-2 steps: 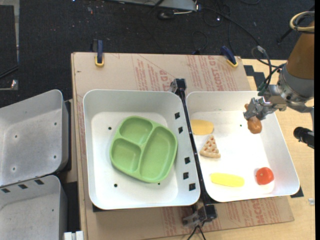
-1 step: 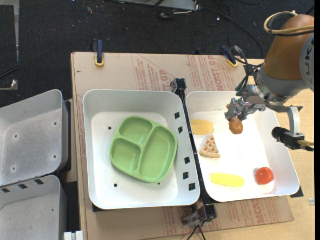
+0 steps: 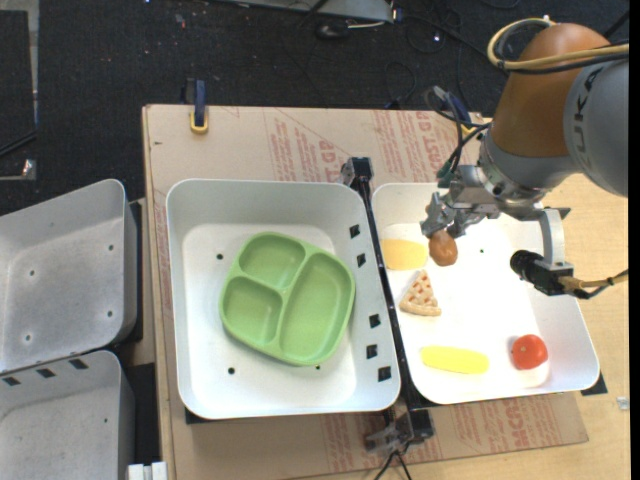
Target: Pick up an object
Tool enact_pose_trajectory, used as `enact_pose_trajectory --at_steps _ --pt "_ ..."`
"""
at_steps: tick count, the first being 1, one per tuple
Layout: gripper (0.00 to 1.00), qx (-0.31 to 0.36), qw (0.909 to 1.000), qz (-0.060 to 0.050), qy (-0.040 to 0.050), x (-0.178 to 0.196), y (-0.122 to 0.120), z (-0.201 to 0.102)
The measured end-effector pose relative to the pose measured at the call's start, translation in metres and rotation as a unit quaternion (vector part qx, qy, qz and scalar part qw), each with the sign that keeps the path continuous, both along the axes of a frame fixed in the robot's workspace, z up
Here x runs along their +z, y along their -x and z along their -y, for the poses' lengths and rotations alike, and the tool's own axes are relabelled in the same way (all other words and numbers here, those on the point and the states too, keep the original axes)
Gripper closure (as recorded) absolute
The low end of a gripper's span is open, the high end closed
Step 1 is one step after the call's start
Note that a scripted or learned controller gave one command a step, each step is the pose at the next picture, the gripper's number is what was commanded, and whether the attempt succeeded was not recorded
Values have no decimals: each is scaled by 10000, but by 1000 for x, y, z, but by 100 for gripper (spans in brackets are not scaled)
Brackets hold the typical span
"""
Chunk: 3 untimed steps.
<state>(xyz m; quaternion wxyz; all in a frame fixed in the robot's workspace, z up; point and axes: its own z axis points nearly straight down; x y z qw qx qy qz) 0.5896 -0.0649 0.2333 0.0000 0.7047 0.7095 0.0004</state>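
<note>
A brown lump [image 3: 443, 249] is sitting just under the gripper [image 3: 441, 230] in the upper left part of the right bin [image 3: 570, 318], and we are reading it as the thing being picked. It is hanging at the fingertips, touching or nearly touching them, but we cannot tell whether the fingers are closed on it or how wide they are standing, since the wrist is covering them from above.

At about nine o'clock from the lump a pale yellow slab [image 3: 403, 255] is lying just beside it; at seven o'clock a pizza slice [image 3: 421, 295] is resting near; a yellow piece [image 3: 454, 360] is lying at six o'clock and a tomato [image 3: 529, 351] at four o'clock, both well apart.

In our judgement, doing this step well is meaning a straight, slow lift, keeping clear of the slab and the bin wall, and watching whether the lump is rising with the fingers.

The arm [image 3: 545, 88] is reaching in from two o'clock, its orange band bent over the bin, wrist pointing down. The left bin [image 3: 190, 268] is holding a green tray [image 3: 288, 297].
</note>
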Motion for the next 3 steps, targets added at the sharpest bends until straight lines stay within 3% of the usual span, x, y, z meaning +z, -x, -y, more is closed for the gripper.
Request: enact_pose_trajectory --at_steps 3 --pt "100 0 10000 -11 1 -12 5 -147"
